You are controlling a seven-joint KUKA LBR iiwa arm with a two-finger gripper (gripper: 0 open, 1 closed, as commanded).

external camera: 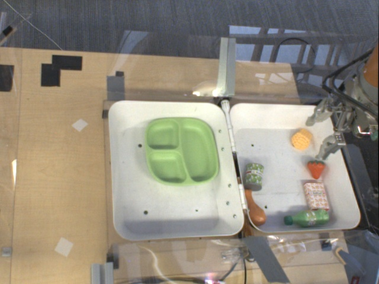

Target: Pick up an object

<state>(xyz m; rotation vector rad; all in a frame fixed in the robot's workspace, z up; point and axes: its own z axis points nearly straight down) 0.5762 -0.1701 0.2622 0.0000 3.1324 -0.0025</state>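
The end effector (325, 132) hangs over the right bin (272, 118) near its far right side, its two grey metal fingers spread apart, one (315, 115) toward the back rim, the other (329, 147) pointing down just above a small strawberry (317, 170). Nothing sits between the fingers. The grey arm (361, 93) enters from the right edge, with dark cables looped around the wrist.

Just beside the fingers lies a round yellow ball (301, 139) with a bumpy surface. The strawberry is red-orange with a green cap. Below it stands a small carton (315, 196) with a red and white pattern, and by the bin's near rim lies a green bottle (307, 219) on its side. Near the divider are a small green-labelled can (254, 176) and a brown, glossy drumstick-shaped toy (254, 209).

The left bin (130, 206) holds a light green plastic plate (180, 150) with three compartments. Both bins are smooth and white, resting on a pale wooden desk (53, 158).
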